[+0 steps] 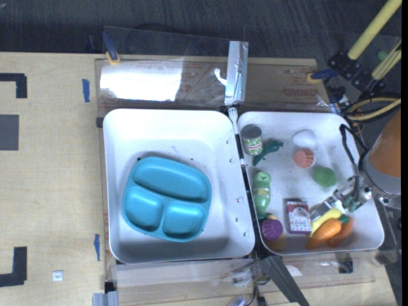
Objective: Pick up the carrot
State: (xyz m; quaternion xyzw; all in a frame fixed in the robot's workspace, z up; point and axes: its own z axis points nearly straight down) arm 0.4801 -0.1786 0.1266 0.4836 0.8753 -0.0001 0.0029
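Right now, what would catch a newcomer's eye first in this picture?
The big blue divided tray sitting in the left bin stands out first. Next comes the right bin, crowded with small toy foods, where the gripper hangs just above the orange carrot near the front right corner.

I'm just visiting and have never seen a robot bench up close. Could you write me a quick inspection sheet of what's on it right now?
Surface: two white bins; left bin holds a blue divided tray, right bin holds the small items.
Job's things: carrot, orange, at the right bin's front right, beside a yellow piece.
Clutter: small can, green corn-like piece, purple piece, small red box, green round piece, pink-and-white cup.
Grippers: gripper just above the carrot; whether it grips it, cannot tell.
Cables: black cable along the right bin's right side.
Surroundings: wooden bench, blue tape marks.
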